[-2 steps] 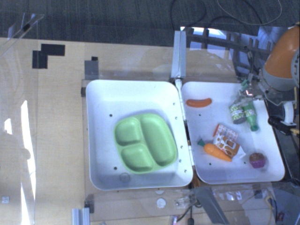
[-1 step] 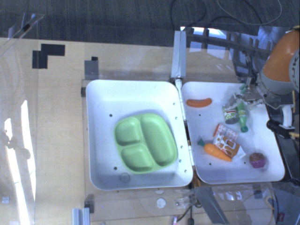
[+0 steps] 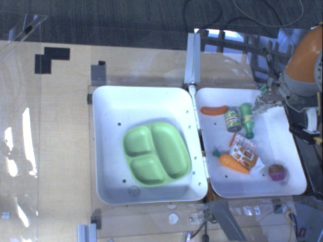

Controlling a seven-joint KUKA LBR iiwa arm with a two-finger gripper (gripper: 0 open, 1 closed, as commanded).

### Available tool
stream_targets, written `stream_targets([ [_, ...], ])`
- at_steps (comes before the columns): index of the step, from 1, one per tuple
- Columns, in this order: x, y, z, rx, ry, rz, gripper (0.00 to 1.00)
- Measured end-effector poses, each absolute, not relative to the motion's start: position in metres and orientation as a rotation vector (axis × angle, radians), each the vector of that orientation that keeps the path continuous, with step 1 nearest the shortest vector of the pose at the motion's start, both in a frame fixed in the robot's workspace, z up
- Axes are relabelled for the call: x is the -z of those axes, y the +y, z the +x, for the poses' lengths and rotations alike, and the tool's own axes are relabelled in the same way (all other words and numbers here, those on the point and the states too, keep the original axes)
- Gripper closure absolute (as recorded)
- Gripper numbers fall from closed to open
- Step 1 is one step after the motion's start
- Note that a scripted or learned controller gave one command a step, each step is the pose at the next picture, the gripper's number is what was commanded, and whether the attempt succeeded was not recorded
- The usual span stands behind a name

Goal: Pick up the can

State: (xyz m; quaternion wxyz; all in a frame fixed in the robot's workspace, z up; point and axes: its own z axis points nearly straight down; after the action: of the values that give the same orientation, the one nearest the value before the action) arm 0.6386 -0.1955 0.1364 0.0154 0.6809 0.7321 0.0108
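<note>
**A:** Where are we starting?

**B:** We are starting at the gripper (image 3: pixel 264 98), which is hanging over the upper right corner of the right bin (image 3: pixel 298 183). It is too small and blurred for us to tell its state, and we are seeing nothing held in it. The grey arm (image 3: pixel 303 69) with its orange band is reaching in from the right.

**A:** And the can?

**B:** The can (image 3: pixel 232 120) is lying in the upper middle of that bin, just left of the gripper and apart from it. A green bottle (image 3: pixel 247 119) is lying right beside it, possibly touching. We are judging that the crowding is making a clean grip harder.

**A:** What else is sitting nearby?

**B:** A sausage (image 3: pixel 214 110) is lying left of the can. Below are a printed packet (image 3: pixel 244 152) and a carrot (image 3: pixel 234 163), touching each other. A small purple cup (image 3: pixel 276 172) is sitting near the lower right corner. They are looking loosely scattered.

**A:** And beyond that?

**B:** The left bin (image 3: pixel 106 185) is holding a green divided tray (image 3: pixel 157 153). Both bins are resting on a pale wooden bench (image 3: pixel 50 150). Dark carpet (image 3: pixel 101 9) with black cables (image 3: pixel 202 9) is lying behind it.
</note>
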Motion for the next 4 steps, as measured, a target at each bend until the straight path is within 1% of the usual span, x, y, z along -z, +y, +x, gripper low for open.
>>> stream_targets([
  [1,-0.223,-0.122,0.671,-0.010,1.935,2.466,1.00],
  [2,-0.223,-0.122,0.671,-0.010,1.936,2.465,0.00],
  [3,-0.094,-0.161,0.670,-0.004,2.109,2.324,0.00],
  [4,-0.087,-0.130,0.671,-0.007,2.154,2.281,0.00],
])
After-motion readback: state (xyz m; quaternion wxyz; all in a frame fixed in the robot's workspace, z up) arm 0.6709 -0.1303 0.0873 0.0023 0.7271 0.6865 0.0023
